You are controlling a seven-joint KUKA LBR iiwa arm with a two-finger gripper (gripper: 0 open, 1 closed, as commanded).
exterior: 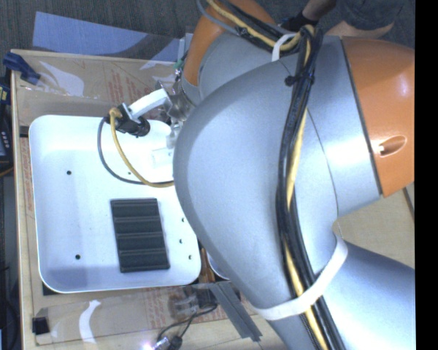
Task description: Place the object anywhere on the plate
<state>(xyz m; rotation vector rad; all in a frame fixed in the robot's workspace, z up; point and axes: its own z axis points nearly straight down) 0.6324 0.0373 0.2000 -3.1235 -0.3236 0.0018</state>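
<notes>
Plate and object alike sit hidden behind the arm (277, 166); the gripper (174, 115), state untellable, hangs over the white bin (58, 195) beyond the dark ribbed block (139, 233); probably still reaching.

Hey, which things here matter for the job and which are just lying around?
For the job:
- dark ribbed rectangular object lying flat in the white bin
- arm

Lying about:
- blue sheet behind the bin
- yellow and black cables looping over the bin
- black clip at the bench's front edge
</notes>
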